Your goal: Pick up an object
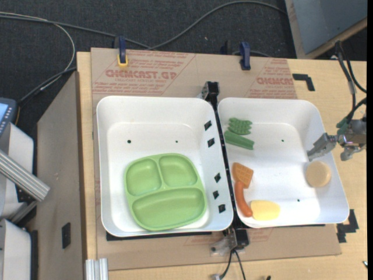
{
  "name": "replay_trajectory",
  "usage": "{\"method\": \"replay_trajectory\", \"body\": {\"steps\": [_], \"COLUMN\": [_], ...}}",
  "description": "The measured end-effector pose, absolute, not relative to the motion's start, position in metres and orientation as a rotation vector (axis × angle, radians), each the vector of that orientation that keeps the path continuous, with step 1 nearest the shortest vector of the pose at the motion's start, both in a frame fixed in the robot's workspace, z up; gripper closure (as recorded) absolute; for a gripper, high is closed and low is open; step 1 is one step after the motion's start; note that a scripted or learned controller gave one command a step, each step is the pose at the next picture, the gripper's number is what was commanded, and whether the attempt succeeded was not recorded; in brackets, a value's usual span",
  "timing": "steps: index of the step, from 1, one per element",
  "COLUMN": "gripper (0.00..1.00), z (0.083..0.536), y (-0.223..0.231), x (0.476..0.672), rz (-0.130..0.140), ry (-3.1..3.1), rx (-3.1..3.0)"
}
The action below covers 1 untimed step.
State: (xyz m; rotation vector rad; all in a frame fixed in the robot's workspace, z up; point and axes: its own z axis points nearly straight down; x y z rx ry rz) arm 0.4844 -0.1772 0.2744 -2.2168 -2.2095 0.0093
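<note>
The right bin [326, 209] holds several toy foods. A green pea pod piece [239, 133] lies at the back left. An orange cracker [243, 174], a red-orange sausage [242, 199] and a yellow piece [265, 210] lie near the front left. A tan round cookie [318, 174] rests by the right wall. My gripper [333, 149] hovers over the bin's right rim, just above and right of the cookie. It is open, with nothing between its fingers.
The left bin [111, 156] holds a green divided plate [165, 190]. A black divider strip [217, 150] runs between the bins. Blue and yellow clamps [122, 51] hold the cardboard sheet at the back. Cables cross the dark floor behind.
</note>
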Motion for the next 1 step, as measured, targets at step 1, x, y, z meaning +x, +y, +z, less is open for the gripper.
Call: {"method": "replay_trajectory", "body": {"steps": [1], "gripper": [0.0], "z": [0.2801], "y": [-0.1767], "x": [0.4866], "rz": [0.0], "ry": [-2.221], "rx": [-2.22]}}
